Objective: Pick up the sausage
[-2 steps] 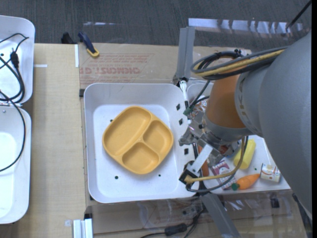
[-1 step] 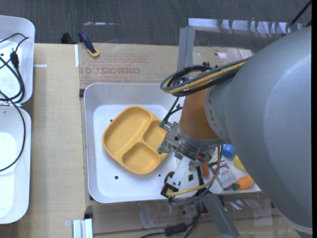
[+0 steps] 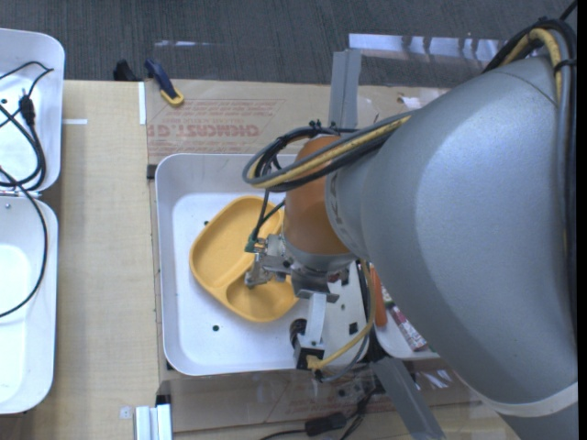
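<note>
Arm (image 3: 459,209) reaches in from the right and covers much of the right-hand bin (image 3: 174,246); orange band (image 3: 307,214) above the wrist sits over the bin's middle; black and yellow cables (image 3: 303,149) loop across it.

Tool (image 3: 260,269) is low inside the bin, over the yellow dish (image 3: 220,255), which lies left of centre on the bin floor; whether the tool touches the dish I cannot tell; the wrist housing hides its tip, so I cannot tell its state either.

Sausage: cannot place it; a thin reddish-orange strip (image 3: 376,296) shows just right of the wrist, under the arm, but too little of it is visible to say what it is; most of the bin's right half is hidden.

Left-hand bin (image 3: 50,90) holds loose black wires (image 3: 23,145); blue and yellow clip (image 3: 163,82) lies on the bench (image 3: 101,246) beyond the bins.

Progress, as a judgement: arm is down at working height in the bin, so a grasp attempt looks in hand; nothing shows as held; pick not confirmed; closing on the sausage and lifting clear both remain.
</note>
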`<state>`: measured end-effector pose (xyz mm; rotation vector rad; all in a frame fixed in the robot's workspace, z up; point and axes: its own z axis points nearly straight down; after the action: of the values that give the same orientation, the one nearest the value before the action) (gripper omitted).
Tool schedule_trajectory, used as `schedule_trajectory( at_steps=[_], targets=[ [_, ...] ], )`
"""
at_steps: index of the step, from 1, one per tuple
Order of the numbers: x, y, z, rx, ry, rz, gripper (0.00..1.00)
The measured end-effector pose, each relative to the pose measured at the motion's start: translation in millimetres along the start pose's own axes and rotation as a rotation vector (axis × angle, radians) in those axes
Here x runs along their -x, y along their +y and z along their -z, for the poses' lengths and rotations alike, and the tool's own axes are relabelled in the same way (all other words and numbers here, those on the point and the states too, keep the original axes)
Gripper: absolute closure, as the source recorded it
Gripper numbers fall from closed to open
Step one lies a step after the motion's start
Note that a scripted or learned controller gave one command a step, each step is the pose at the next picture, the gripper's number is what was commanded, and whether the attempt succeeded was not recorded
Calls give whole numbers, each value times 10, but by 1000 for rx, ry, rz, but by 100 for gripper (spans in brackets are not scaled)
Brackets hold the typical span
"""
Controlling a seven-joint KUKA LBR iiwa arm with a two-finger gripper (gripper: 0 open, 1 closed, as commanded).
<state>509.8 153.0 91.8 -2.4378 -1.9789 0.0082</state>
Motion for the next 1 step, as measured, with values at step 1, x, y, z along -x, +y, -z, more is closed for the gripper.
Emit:
schedule_trajectory(
  at_steps=[1],
  targets=[
    [-638, -497, 187, -6, -8, -248, 0]
  ],
)
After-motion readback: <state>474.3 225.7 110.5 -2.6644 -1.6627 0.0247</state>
